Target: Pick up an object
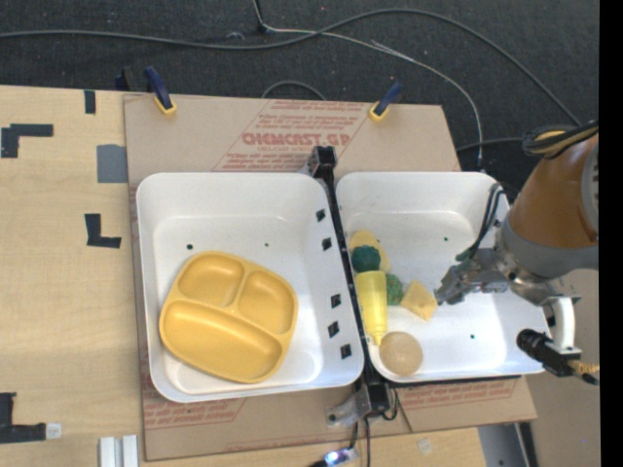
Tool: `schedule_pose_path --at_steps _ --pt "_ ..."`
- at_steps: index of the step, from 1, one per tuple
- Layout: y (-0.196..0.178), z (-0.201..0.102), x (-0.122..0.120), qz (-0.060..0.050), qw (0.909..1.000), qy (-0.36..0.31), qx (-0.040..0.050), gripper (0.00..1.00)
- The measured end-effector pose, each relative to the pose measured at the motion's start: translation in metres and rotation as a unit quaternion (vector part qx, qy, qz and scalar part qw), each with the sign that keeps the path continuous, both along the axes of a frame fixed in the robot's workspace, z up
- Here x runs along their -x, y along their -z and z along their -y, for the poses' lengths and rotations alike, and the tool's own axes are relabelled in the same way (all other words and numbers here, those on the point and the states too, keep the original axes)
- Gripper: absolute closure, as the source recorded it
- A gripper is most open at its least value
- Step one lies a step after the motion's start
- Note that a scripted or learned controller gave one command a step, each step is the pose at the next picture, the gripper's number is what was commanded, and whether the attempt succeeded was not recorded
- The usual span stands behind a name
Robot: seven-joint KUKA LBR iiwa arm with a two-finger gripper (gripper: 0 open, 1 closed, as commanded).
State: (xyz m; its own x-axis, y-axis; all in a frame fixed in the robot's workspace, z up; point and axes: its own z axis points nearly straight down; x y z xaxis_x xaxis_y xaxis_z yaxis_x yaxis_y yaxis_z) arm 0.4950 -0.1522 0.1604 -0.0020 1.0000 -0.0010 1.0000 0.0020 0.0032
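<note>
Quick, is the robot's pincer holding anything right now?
Pincer: low in the right bin, next to the yellow wedge; open or closed cannot be told.

light is even and fairly bright, seemingly from overhead, and shadows are soft and short. the two white bins (156, 212) are near blown out, with little surface detail, while the yellow plate (229, 316) carries a mild sheen. the dark floor (389, 56) looks grainy. the whole picture is slightly soft, with blurry fine edges.
</note>
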Motion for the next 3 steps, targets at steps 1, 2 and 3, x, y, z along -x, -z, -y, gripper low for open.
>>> schedule_pose_path --at_steps 1,2,3 --pt "-0.046 -0.001 0.007 0.0 1.0 0.0 0.0001 1.0" --pt "-0.064 -0.001 0.006 -0.001 1.0 0.0 -0.0003 1.0" --pt "-0.054 -0.056 -0.002 -0.003 1.0 -0.002 -0.0014 1.0"
